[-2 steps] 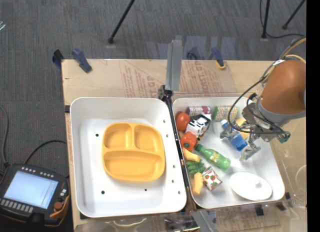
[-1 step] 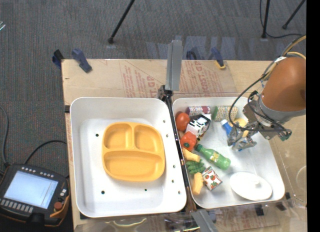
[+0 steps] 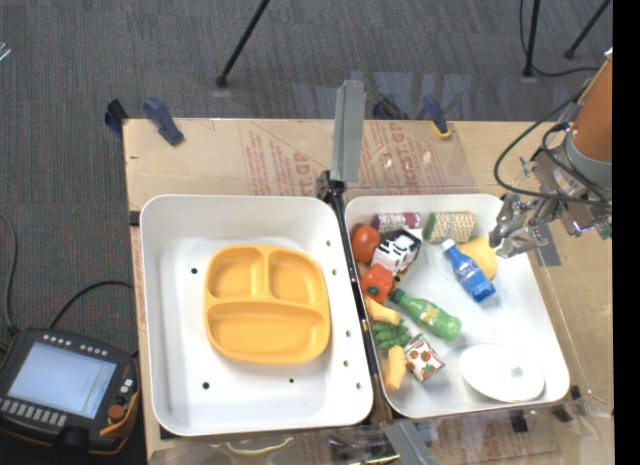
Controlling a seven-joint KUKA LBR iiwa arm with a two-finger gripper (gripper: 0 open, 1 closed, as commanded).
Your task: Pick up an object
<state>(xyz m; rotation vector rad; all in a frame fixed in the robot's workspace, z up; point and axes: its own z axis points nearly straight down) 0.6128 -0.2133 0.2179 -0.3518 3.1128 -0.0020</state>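
My two-finger gripper (image 3: 512,233) hangs over the far right part of the right white bin (image 3: 555,338), and I cannot tell from this slanted look whether it is parted or clenched; nothing shows clearly gripped in it. Just beside it, on its near left side, lies a small yellow rounded toy fruit (image 3: 482,253), partly hidden by me, and touching that fruit on the left is one blue plastic bottle with a white cap (image 3: 468,271), lying tilted with its cap toward the far left. In this bin I count one green plastic bottle (image 3: 427,314) lying on its side near the middle, one round red tomato-like toy (image 3: 365,243) at the left wall, one black-and-white patterned block (image 3: 399,250) just right of it, one red pepper-like toy (image 3: 377,282) nearer, one dark cylinder with a white label (image 3: 397,221) and one yellow-green corn-like roll (image 3: 450,225) along the far wall, one small white carton printed with strawberries (image 3: 424,359), one orange carrot-like toy (image 3: 396,366) touching it on the left, some green leafy toy pieces (image 3: 390,336) that I cannot count apart, and one round white plate (image 3: 503,372) in the near right corner. The left white bin (image 3: 170,353) holds one yellow plastic tray with three compartments (image 3: 267,303), lying flat near its middle, well apart from me.
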